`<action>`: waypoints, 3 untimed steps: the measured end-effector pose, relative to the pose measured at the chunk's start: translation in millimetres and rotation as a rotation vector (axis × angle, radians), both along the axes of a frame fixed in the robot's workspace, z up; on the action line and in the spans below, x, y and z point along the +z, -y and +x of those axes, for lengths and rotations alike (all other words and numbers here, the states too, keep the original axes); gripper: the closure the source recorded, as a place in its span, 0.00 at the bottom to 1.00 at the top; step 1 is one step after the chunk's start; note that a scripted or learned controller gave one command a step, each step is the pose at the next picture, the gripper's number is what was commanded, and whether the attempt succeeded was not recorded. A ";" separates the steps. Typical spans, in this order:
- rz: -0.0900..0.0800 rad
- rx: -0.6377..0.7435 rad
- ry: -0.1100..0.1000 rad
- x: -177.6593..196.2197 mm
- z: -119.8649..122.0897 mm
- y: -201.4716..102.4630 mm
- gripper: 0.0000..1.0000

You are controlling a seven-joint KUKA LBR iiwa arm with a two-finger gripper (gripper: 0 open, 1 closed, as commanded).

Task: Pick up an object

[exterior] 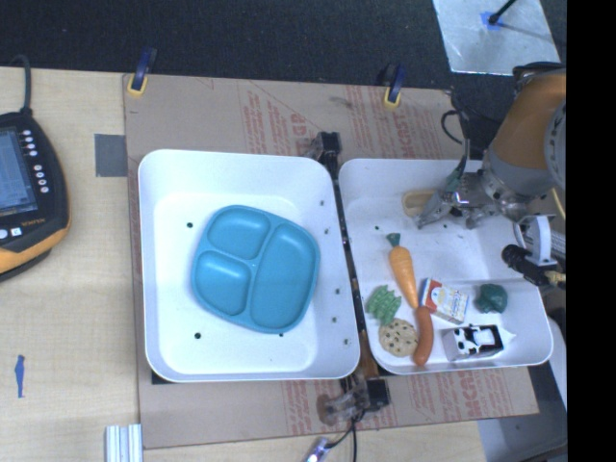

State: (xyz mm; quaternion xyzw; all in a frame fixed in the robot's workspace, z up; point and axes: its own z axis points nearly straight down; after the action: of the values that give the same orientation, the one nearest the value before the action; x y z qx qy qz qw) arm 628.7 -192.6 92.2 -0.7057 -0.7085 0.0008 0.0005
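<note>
Far left, a teach pendant (27, 192) is seen lying on the wooden surface (67, 306). A brown board is clamped over it, and the two white bins are carried on that. The left bin (164, 349) is occupied by a blue divided plate (255, 268).

The right bin (385, 186) is found to hold the candidates — a carrot (403, 271), a green leafy piece (383, 303), a cookie (397, 336), a sausage (423, 334), a small red-and-white packet (447, 302), a black-and-white carton (475, 341), a dark green lump (492, 298). All are judged to be at rest on the bin floor; nothing is lifted.

The end effector (454, 208) is placed low at the bin's far side, beside a pale tan item (418, 199). Fingers are seen spread wide, nothing between them. The pick is judged not yet made.

Beyond the surface — dark carpet, a pale taped patch at upper right.
</note>
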 end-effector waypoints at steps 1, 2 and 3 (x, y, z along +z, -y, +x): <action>0.001 0.001 -0.003 -0.5 27.2 19.0 0.00; 0.001 0.000 0.003 50.8 28.7 -35.7 0.00; 0.001 0.002 -0.004 -1.4 -15.1 -100.7 0.00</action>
State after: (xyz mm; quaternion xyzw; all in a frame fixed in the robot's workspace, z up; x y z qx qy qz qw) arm 613.6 -91.9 90.8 -0.7048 -0.7094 0.0022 0.0023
